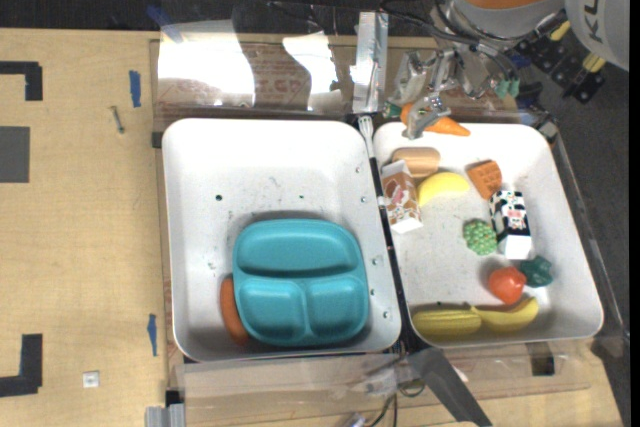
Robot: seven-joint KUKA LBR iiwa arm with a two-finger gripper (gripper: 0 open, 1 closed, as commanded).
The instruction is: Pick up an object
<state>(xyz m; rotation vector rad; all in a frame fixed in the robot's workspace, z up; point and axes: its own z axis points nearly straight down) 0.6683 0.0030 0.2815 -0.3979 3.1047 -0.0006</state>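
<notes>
1. Nearest the camera: toy banana (478,317), lying along the front wall of the right bin (575,245), long axis left-right, slightly curved.
2. Gripper (432,107) hangs over the back-left corner of the right bin, fingertips down at the toy carrot (447,126). Can't tell whether the fingers are spread or closed, or whether they have the carrot; metal parts overlap it from this angle.
3. Carrot looks like the likely target: orange, tapered, lying flat near the back wall, long axis roughly left-right, thin tip pointing right. Judged light, rigid plastic, smooth and prone to slipping or rolling. Best grip is across the thick end, jaws perpendicular to the long axis.
4. Just in front of it: hot dog toy (416,158), long axis left-right. Below that a small carton (400,199) tilted against the divider and a yellow lemon-like piece (443,187) beside it. All close together, so collision risk on descent.
5. Further out: orange cracker-like block (485,177), cow-pattern milk carton (513,217) with long axis front-back, green broccoli-like lump (480,235), tomato (507,284), dark green piece (539,270).
6. Left bin (200,165): teal divided tray (300,282), with an orange object (231,307) partly hidden under its left edge. Well apart from the gripper.
</notes>
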